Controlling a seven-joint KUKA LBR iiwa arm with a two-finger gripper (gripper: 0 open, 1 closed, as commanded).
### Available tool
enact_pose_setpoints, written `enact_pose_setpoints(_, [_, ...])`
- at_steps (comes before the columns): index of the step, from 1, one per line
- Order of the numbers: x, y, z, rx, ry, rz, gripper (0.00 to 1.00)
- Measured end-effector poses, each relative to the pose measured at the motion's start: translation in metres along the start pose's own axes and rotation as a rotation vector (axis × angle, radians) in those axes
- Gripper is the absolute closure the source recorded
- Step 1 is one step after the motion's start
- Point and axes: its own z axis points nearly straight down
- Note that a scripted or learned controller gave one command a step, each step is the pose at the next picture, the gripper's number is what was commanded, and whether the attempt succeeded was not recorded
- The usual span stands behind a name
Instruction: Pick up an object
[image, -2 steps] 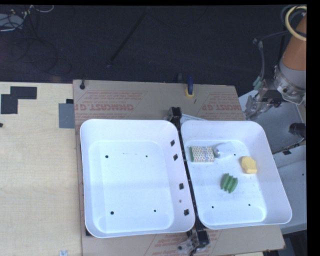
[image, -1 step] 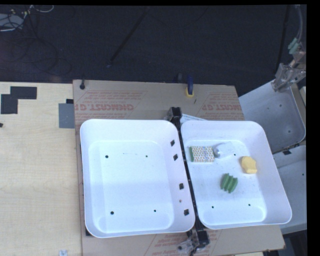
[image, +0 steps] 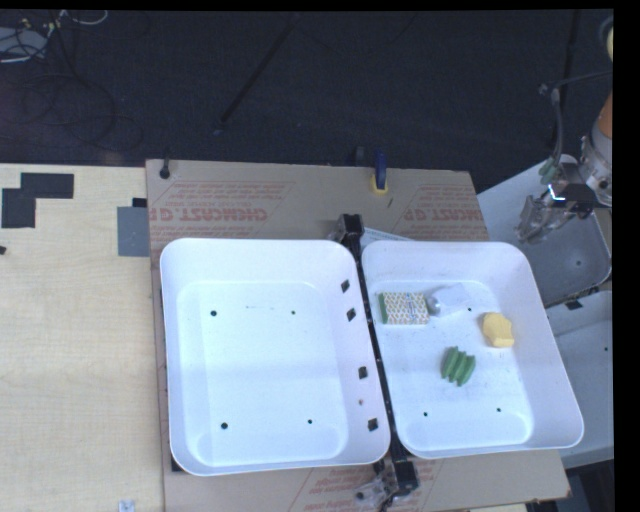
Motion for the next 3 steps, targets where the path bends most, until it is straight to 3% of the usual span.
enact_pose_setpoints(1, [-0.004,0.001,-0.101,-0.022,-0.006,-0.004,1.00])
enact_pose_setpoints(3, [-0.003,-0.001,-0.248,-0.018,-0.004,-0.008,1.00])
